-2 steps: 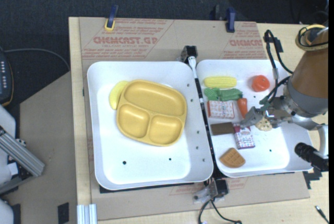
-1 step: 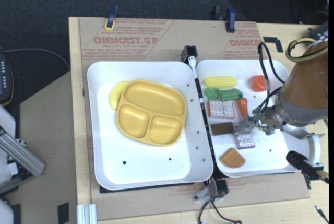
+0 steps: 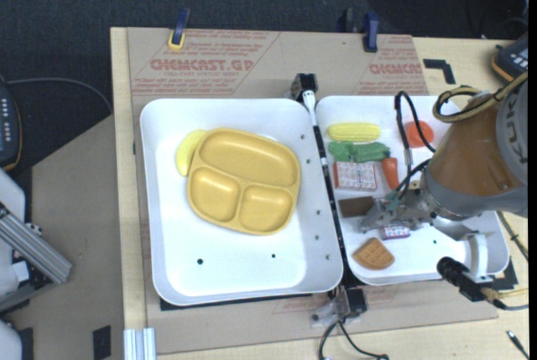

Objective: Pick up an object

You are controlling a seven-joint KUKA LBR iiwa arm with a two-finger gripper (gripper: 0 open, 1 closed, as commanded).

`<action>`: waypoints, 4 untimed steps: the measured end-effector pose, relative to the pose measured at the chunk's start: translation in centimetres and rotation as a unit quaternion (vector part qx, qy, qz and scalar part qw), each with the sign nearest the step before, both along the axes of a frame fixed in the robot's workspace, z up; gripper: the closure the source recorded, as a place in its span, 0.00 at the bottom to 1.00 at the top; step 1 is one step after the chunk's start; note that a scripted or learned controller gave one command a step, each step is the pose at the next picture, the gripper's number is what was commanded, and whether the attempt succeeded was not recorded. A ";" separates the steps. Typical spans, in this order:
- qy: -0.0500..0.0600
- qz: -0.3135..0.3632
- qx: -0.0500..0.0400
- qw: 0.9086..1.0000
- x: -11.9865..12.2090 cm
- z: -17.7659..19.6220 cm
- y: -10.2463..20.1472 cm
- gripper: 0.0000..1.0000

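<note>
Right bin (image 3: 419,274) crowded | tool (image 3: 388,220) among corn (image 3: 353,132), cracker (image 3: 373,253), card (image 3: 355,175)

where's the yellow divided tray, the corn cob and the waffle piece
yellow divided tray (image 3: 243,180), camera view, on the ridge where its compartments meet
corn cob (image 3: 353,132), camera view, on the middle of the cob
waffle piece (image 3: 373,253), camera view, on the centre of its top face
</note>
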State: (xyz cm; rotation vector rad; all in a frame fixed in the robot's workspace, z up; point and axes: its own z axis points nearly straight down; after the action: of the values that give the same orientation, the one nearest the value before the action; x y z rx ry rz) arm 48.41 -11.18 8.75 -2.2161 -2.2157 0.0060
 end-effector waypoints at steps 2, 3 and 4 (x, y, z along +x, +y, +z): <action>-0.003 -0.001 -0.001 1.000 0.0 0.7 0.0 1.00; -0.007 0.001 -0.002 1.000 0.9 5.4 0.4 1.00; -0.007 0.000 -0.003 1.000 1.7 10.8 -0.4 1.00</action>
State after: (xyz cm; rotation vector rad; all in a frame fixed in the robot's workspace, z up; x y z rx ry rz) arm 50.14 -11.60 19.58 -2.2249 -2.2266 -0.0046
